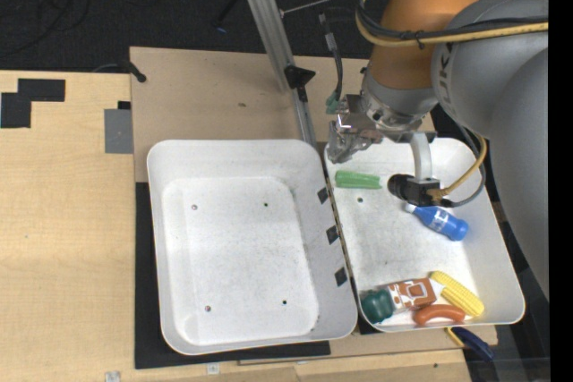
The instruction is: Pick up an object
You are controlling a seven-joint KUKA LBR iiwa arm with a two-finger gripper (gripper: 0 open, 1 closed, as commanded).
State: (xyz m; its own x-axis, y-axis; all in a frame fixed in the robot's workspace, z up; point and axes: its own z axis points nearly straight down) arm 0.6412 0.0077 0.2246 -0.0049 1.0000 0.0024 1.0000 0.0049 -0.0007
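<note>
My gripper hangs over the far left corner of the right bin, just above and left of a green stick-shaped object lying on the bin floor. Nothing shows between its tips. A blue bottle-like object lies to the right of the middle of that bin. In its near corner sit a dark green object, a small white and orange box, a yellow corn cob and an orange piece.
The left bin stands next to the right one, with black clips along the shared edge. A slanted metal rail rises behind the bins. The grey arm with its orange band covers the far right.
</note>
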